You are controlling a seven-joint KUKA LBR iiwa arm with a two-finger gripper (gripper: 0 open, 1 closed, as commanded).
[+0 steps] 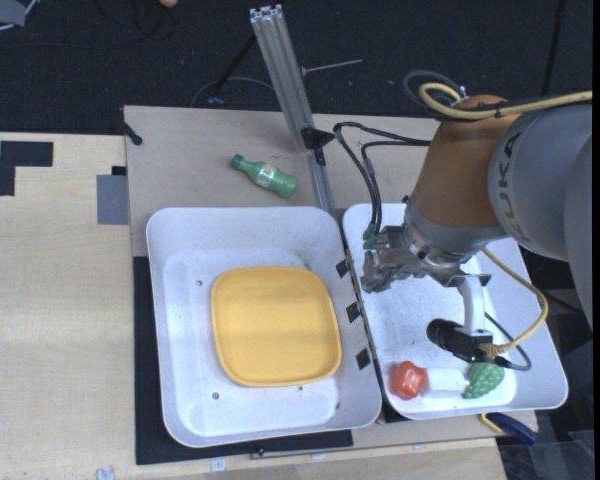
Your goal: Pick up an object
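A rounded red object (408, 379) lies in the right bin (540, 388) (jaw state indiscernible).

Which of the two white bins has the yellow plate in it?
The left bin, the one farther from the arm, holds the yellow plate. The right bin holds small red and green items instead.

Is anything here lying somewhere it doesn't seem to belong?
Yes: a small green plastic bottle lies tipped on its side on the tan bench, behind the left white bin and outside both bins. The yellow square plate, the red round object and the green bumpy object all sit inside bins.
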